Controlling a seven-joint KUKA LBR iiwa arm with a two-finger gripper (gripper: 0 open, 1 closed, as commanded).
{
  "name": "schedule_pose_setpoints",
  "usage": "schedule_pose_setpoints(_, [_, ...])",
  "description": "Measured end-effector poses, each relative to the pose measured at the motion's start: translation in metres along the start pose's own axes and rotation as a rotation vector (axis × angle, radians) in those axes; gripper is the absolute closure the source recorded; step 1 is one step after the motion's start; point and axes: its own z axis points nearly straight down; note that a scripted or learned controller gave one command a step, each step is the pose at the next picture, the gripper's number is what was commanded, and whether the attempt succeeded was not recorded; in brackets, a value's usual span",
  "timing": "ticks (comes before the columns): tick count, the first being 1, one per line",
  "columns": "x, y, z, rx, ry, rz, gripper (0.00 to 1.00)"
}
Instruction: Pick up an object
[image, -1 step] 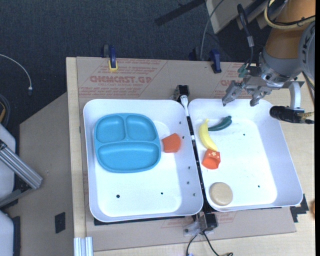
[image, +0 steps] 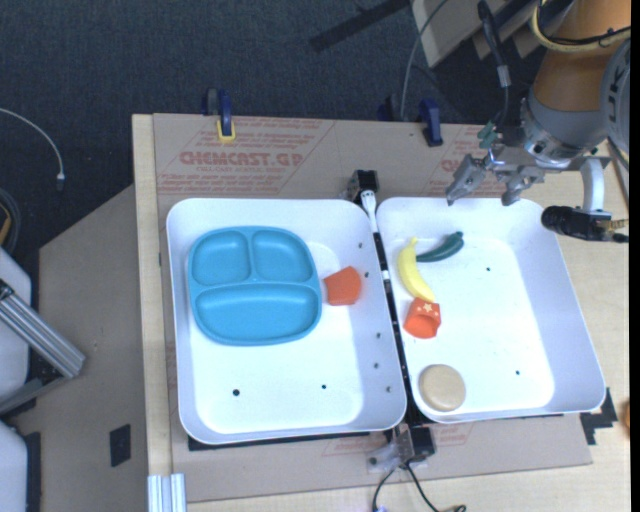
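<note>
The gripper (image: 491, 186) hangs over the far edge of the right bin (image: 540, 330), near its back wall, with its two fingers spread apart and nothing between them. It is released, holding no object.

The things it could pick up lie toward the near-left from it. Closest is a small dark green piece (image: 442, 247), resting by the upper tip of a yellow banana (image: 415, 272). The banana's long axis runs roughly from the far end of the bin toward the near end, curving slightly, just beside the divide between the two bins. At its lower tip sits a small red-orange cup (image: 423, 319), touching or nearly touching it. Further toward the near edge lies a round tan disc (image: 442, 387).

The left bin (image: 270, 400) holds a blue divided plate (image: 254, 284) and an orange block (image: 343, 286) just beside its right rim; both are well apart from the gripper.

I judge the pick has not started. The green piece and banana are nearest, so the coming move likely runs down and to the left, with the fingers closing across the banana's narrow width.
</note>
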Motion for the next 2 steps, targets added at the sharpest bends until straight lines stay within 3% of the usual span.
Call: schedule_pose_setpoints(2, [0.014, -0.014, 0.117, 0.008, 0.002, 0.0, 0.0])
